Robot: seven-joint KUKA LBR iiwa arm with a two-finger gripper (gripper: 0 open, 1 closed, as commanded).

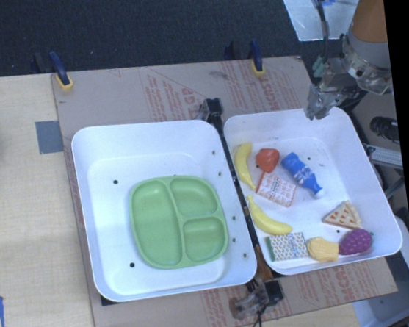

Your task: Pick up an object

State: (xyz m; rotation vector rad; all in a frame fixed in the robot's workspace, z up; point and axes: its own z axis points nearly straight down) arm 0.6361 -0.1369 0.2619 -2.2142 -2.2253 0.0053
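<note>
Nearest the camera, along the right bin's [369, 176] front edge, lie a patterned packet [286, 246], a yellow lump [322, 249] and purple grapes [355, 241]. Going left to right: the left bin [100, 153] holds a green divided tray [177, 220]. In the right bin lie two bananas [244, 164], a red piece [267, 159], a pink packet [276, 189], a blue bottle [301, 174] and a pizza slice [342, 215]. My claw [317, 110] hangs over that bin's back right corner, gripping nothing; whether it is parted I cannot tell.
</note>
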